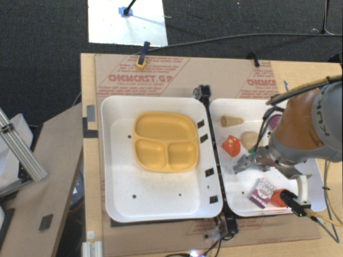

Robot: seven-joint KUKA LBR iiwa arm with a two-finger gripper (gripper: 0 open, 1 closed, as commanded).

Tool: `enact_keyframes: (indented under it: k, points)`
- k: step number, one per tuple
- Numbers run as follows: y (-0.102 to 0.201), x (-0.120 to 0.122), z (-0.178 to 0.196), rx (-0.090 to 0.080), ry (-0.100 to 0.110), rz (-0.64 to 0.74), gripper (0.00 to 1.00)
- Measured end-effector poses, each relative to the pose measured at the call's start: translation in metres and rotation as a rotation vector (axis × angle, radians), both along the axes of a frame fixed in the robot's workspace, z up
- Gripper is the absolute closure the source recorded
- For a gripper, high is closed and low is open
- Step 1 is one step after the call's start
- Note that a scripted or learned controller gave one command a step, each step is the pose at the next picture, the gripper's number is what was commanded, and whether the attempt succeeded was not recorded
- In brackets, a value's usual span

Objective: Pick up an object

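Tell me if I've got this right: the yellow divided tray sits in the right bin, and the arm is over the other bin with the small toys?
Not quite. The yellow divided tray lies in the left bin, as the camera view shows. The arm reaches over the right bin, where the small toys are.

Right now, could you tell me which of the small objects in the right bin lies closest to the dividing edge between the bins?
The red block; it sits left of the tan cone, the beige piece and the purple packet.
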State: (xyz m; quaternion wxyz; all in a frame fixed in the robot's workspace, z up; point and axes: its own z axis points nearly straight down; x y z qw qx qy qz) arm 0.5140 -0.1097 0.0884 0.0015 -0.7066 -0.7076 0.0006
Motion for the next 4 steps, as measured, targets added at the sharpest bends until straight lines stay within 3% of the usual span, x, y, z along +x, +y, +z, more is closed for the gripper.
enact_keyframes:
  k: [1,4]
  points:
    - [0.0,0.001,0.013,-0.001,-0.004,0.0,1.0]
    - [-0.017,0.009,0.183,-0.003,-0.011,0.003,1.0]
